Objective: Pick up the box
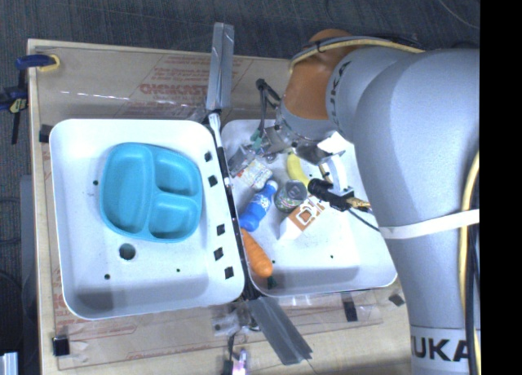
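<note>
1. Fingers [269,141] reach into the far part of the right bin [371,271]; whether they are open or closed cannot be told.
2. Nearer the camera, the box [303,217], white with an orange mark, lies flat on that bin's floor.
3. Around it lie a can [289,196], a yellow piece [295,168], a blue bottle [258,206] and a carrot [257,256].
4. Left bin [81,284] holds a blue tray [151,190].

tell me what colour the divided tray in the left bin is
Light blue; the tray shows plainly in the camera view, lying in the white left bin.
</note>
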